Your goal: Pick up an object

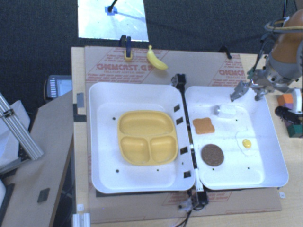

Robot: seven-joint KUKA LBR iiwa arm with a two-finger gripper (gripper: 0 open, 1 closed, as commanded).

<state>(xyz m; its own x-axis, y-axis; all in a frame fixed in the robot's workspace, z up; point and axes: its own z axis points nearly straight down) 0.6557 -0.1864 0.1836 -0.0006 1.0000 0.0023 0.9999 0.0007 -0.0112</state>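
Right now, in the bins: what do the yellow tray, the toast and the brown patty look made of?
Yellow tray: likely moulded plastic, matte, with smooth rounded compartment walls. Toast: flat orange-tan piece of uniform colour, probably plastic or foam play food; can't tell which. Brown patty: dark speckled disc, rough-looking, probably toy plastic or rubber.

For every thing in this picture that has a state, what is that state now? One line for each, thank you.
hand: fingers spread open, holding nothing, above the right bin's far edge
yellow divided plate: lies flat in the left bin, compartments bare
toast slice: flat in the right bin
brown patty: flat in the right bin
fried egg: flat, yolk up
banana: lies on the board behind the bins
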